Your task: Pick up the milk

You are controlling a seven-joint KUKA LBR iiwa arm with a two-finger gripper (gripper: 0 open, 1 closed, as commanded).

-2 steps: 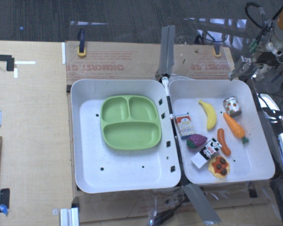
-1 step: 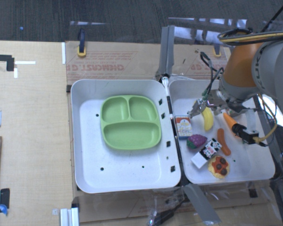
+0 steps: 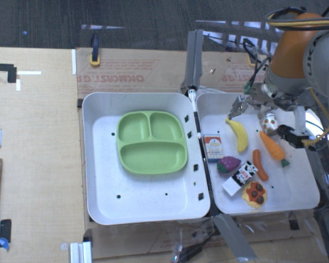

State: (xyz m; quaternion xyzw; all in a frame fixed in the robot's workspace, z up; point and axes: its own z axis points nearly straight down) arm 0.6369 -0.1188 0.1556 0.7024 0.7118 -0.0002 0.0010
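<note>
Metal hand (image 3: 237,108) hovers open, empty, above banana (image 3: 239,133).

A plain light-green divided plate (image 3: 152,142) is seen in the white left bin (image 3: 98,163). In the white right bin (image 3: 296,193), a milk carton (image 3: 240,178) patterned in black and white cow patches is seen, with a yellow banana (image 3: 239,134), orange carrot (image 3: 272,146), purple grapes (image 3: 228,164) and red-orange sausage (image 3: 259,164).

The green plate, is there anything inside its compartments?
Nothing lies in the three compartments of the green plate. It sits in the left bin, whose floor beneath it is covered. The milk lies in the right bin.
</note>
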